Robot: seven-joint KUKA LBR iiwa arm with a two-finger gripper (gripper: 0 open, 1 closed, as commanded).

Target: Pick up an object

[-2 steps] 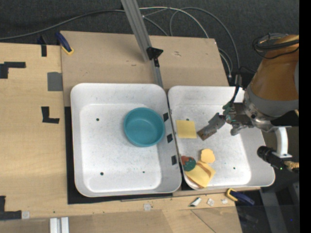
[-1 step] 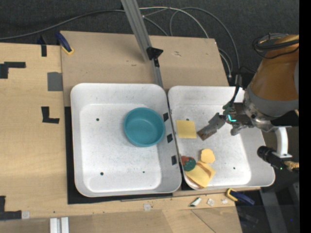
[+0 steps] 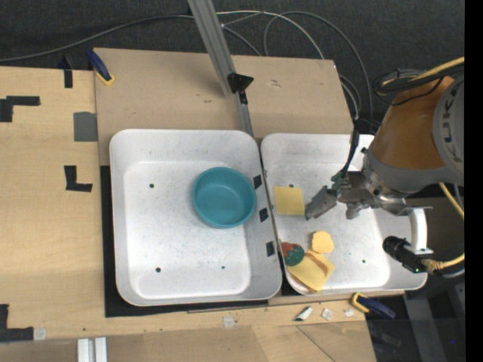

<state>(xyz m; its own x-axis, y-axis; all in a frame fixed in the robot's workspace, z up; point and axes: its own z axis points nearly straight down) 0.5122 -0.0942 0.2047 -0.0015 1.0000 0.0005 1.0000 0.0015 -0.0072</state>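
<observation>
My gripper (image 3: 334,204) hangs over the middle of the right bin (image 3: 355,270), with its two dark fingers spread apart and nothing between them. Just left of it a pale yellow square sponge (image 3: 288,200) lies flat near the bin's left wall. Below the gripper rests a small round yellow-orange piece (image 3: 322,242). At the bin's front left corner lie a yellow wedge-shaped object (image 3: 313,271) and a small green and red item (image 3: 292,254). A blue bowl (image 3: 223,196) stands upright in the left bin (image 3: 151,240).
The grey and orange arm (image 3: 415,142) covers the right bin's right side. A slanted metal pole (image 3: 219,47) rises behind the bins. Black cables run across the back. Small clips lie on the bench's front edge (image 3: 317,313).
</observation>
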